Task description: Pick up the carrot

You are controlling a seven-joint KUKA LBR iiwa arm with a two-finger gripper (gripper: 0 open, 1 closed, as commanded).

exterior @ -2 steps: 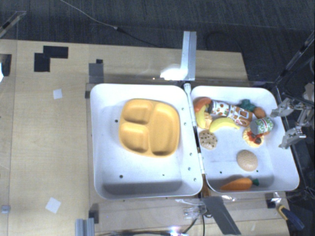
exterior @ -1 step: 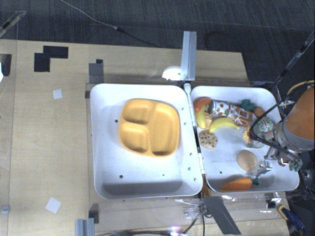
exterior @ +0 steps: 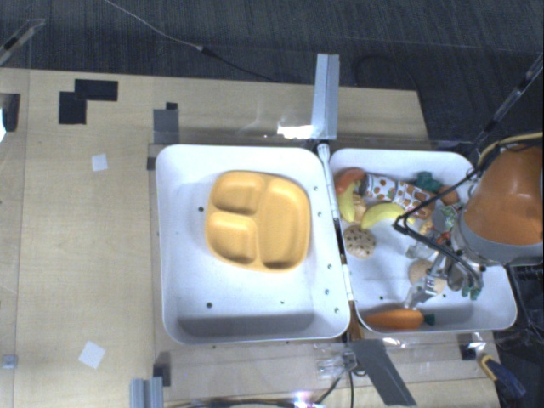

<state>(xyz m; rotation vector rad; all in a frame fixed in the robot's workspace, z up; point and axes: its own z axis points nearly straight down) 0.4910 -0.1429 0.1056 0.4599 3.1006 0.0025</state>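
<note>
Here's your target: the smooth orange carrot (exterior: 395,318) is lying flat against the near wall of the right-hand shallow white bin (exterior: 501,317), down in its front-left stretch, long axis running left to right along that wall, with a small dark green stub at its right end. Your grey arm with the orange band (exterior: 508,204) is leaning in from the right, and the two-finger gripper (exterior: 422,293) hangs just above and a touch to the right of the carrot, near it but apart from it. You can't tell from this angle whether it's spread or closed (cables and wrist hardware clutter the tip), and nothing orange sits in it, so treat the carrot as not yet grasped. The relation to watch: the carrot lies toward the front wall and slightly left of the tip, so the coming move looks like a short drop forward and left, closing across the carrot's short width. The wall right behind it could crowd one finger. The yellow banana (exterior: 384,214), speckled cookie (exterior: 360,243) and other toys sit further back, well clear. The yellow divided plate (exterior: 258,220) in the left white bin (exterior: 178,253) plays no part.
</note>
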